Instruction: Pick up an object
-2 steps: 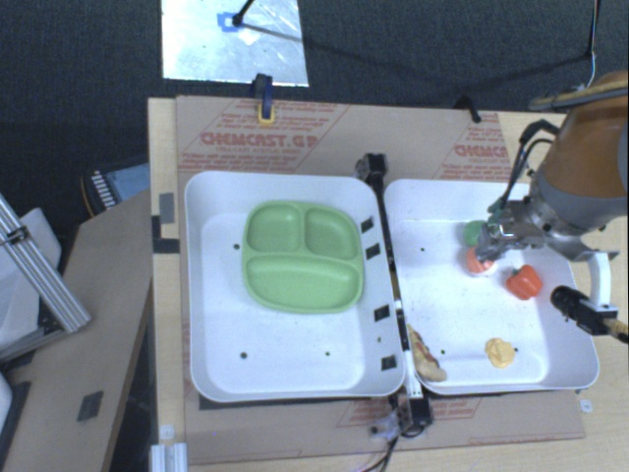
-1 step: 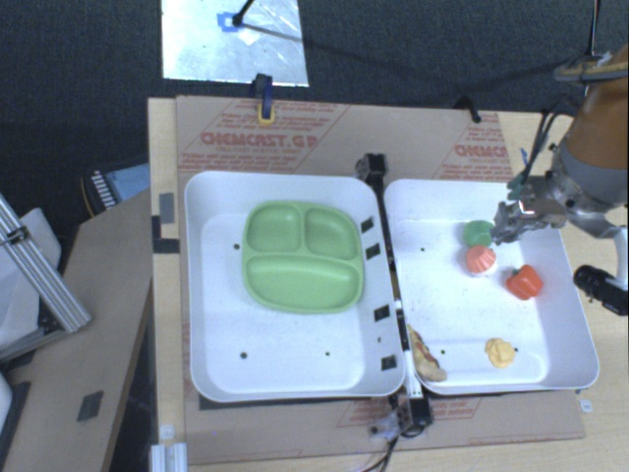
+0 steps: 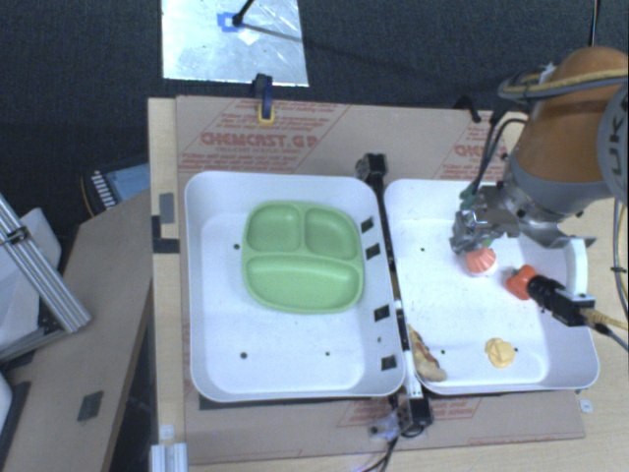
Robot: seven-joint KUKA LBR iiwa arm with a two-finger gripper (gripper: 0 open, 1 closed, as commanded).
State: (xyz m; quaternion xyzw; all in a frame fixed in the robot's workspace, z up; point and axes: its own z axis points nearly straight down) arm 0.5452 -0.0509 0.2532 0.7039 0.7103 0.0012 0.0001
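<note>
Hovering: the grey arm's metal two-finger gripper point(image 3: 474, 239) is seen directly above a small salmon-orange rounded piece point(image 3: 480, 261), close to its top.
Place of the piece: it is found on the floor of the right shallow white bin point(image 3: 432, 293), in the far half, well apart from every wall.
Grip state: whether the gripper is spread or clenched cannot be told from this slant; no hold is claimed.
Weight: the piece is judged light, possibly a hollow plastic toy, though the view is too coarse for certainty.
Surface: a smooth, curved skin is expected, so slipping or rolling under a sideways push is to be feared.
Stiffness: it is judged stiff enough not to be crushed by a moderate squeeze.
Where to hold: the widest part should be straddled, low on the body, with the squeeze centred.
Neighbours: a deeper orange chunky piece point(image 3: 518, 281) is set near on the right; a yellow lumpy piece point(image 3: 500, 352) and a tan elongated piece point(image 3: 427, 357) are well apart, toward the near wall.
Left bin: a pale green divided plastic plate point(image 3: 300, 259) is held in the left shallow white bin point(image 3: 216, 352).
</note>
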